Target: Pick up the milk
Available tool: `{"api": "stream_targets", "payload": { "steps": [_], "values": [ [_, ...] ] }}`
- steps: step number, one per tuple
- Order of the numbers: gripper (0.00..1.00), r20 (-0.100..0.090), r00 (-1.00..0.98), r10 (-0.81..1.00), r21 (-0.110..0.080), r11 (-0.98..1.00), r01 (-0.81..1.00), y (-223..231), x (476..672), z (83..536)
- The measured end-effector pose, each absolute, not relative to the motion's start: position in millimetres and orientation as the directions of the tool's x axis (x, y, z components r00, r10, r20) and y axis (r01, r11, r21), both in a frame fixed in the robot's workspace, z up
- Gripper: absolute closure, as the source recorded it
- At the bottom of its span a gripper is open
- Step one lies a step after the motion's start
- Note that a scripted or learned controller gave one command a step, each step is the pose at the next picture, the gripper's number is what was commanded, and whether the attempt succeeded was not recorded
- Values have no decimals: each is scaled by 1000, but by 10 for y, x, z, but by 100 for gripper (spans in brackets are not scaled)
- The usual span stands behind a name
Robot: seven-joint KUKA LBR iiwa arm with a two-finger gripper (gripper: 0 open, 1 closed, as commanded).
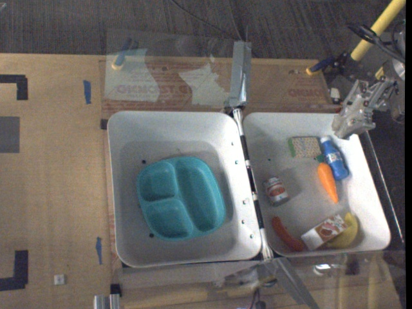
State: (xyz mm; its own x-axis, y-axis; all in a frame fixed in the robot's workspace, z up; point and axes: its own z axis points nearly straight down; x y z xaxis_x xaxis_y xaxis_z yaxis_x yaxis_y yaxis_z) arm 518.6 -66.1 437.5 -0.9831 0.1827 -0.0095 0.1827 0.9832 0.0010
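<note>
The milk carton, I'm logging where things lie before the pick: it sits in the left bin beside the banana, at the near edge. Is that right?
Not quite. The camera view shows the milk carton in the right bin, not the left one. The rest holds: it lies beside the banana, at the near edge.

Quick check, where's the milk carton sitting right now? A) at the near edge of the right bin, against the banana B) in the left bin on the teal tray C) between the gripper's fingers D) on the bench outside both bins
A: the milk carton lies at the near edge of the right bin, touching the banana, while the gripper is at that bin's far corner.
</note>
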Motion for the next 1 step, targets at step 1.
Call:
{"api": "stream_targets", "payload": {
  "steps": [1],
  "values": [
    [100,-4,-960,280,1,960,280,-1029,4800,4366]
  ]
}}
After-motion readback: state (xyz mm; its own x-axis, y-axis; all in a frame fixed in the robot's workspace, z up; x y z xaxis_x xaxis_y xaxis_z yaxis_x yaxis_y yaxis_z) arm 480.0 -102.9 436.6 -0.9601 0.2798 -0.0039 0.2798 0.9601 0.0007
